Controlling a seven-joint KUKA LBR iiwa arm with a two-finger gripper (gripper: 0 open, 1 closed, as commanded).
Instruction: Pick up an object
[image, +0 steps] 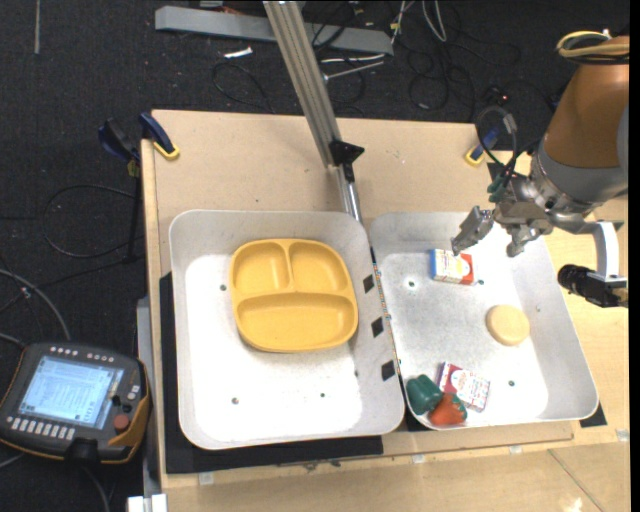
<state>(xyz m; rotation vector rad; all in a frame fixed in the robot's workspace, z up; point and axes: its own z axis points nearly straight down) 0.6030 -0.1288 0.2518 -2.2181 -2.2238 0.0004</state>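
Note:
In the right bin (545, 380) lie a small white, red and blue carton (451, 266), a pale yellow round piece (508, 325), a red and white packet (467, 386) and a red and green pepper-like toy (435, 399). My gripper (494, 233) hangs over the bin's far edge, just up and right of the carton, with its two fingers spread apart and nothing between them. The left bin (200, 400) holds a yellow divided plate (294, 294).
A slanted metal pole (310, 85) crosses above the seam between the bins. A teach pendant (70, 398) lies on the floor at the lower left. Yellow clamps (160, 140) sit at the bench's far corners.

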